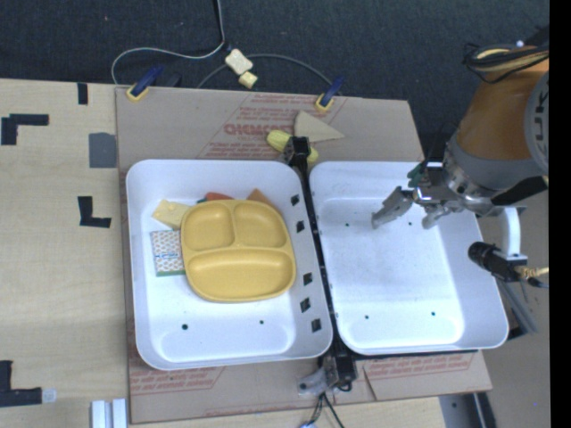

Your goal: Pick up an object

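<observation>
A yellow divided plate [238, 249] lies in the left bin [223, 341], covering most of its upper half. Beside it at the left sit a pale yellow piece [169, 211] and a small checkered box [165, 251]. Red and orange bits [234, 196] peek out past the plate's far edge. My gripper [412, 214] hangs over the upper right part of the right bin [401, 319], well apart from those objects. Its fingers [390, 210] are spread open with nothing between them.
Both bins rest on a cardboard sheet [250, 119] held by blue clamps at the back. A yellow object [279, 138] and a black clip [300, 152] sit at the bins' shared far corner. A cable with a white plug [237, 61] runs behind.
</observation>
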`<control>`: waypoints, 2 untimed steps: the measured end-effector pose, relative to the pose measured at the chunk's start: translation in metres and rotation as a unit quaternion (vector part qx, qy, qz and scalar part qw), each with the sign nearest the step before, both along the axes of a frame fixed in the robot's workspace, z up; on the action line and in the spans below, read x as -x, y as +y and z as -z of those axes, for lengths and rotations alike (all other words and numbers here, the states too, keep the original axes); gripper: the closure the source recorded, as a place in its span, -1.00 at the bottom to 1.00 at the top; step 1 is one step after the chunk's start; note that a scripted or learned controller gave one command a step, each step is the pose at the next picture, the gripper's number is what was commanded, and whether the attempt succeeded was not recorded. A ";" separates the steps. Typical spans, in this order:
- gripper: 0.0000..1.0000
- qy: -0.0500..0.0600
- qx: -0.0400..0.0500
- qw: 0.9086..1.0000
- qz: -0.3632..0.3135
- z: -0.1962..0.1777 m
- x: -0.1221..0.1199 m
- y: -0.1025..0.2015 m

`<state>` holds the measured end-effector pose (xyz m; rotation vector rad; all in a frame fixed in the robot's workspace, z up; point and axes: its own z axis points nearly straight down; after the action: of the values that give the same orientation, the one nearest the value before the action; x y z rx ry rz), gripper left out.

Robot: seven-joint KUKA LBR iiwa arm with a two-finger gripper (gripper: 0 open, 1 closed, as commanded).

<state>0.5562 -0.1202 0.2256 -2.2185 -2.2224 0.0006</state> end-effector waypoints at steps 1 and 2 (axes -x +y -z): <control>-1.00 0.004 0.000 1.000 -0.001 0.126 -0.031 0.021; -1.00 -0.003 0.001 1.000 -0.001 0.139 -0.114 0.009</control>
<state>0.6698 -0.1115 0.0868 -2.2198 -2.2288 -0.0039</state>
